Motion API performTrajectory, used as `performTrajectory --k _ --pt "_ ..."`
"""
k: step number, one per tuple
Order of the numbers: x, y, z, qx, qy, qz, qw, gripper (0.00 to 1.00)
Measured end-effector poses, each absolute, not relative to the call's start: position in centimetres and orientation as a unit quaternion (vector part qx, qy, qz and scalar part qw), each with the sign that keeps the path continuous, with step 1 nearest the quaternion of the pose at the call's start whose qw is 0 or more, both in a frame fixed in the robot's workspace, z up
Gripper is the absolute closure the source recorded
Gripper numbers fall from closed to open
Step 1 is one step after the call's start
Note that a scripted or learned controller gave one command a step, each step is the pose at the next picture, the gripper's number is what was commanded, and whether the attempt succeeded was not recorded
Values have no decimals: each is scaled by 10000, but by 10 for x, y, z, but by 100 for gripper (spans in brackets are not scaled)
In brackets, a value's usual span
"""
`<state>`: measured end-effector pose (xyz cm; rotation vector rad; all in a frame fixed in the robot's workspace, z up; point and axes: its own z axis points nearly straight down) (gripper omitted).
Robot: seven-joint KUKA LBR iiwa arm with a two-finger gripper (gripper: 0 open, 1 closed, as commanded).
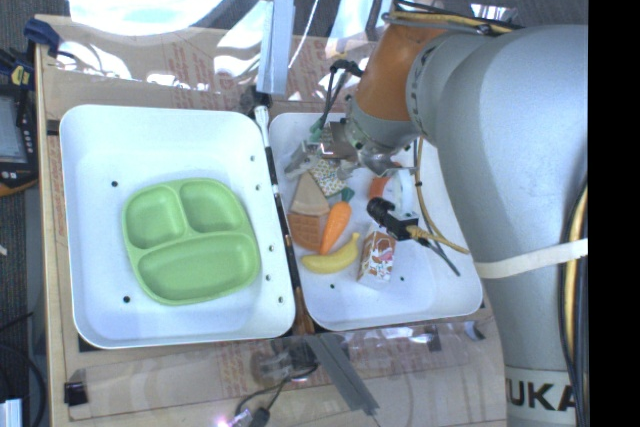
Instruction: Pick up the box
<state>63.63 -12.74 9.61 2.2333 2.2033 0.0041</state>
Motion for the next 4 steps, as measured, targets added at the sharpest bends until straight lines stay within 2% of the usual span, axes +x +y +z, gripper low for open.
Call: performTrajectory --k 1,2,3,4 --pt "638 -128 108 7111 7031 10 39 100" --pt "637 -128 108 7111 7031 8 39 0" --pt "638 -128 118 7105 7037 8 39 100" --pt "638 -128 117 7104 7038 6 39 0"
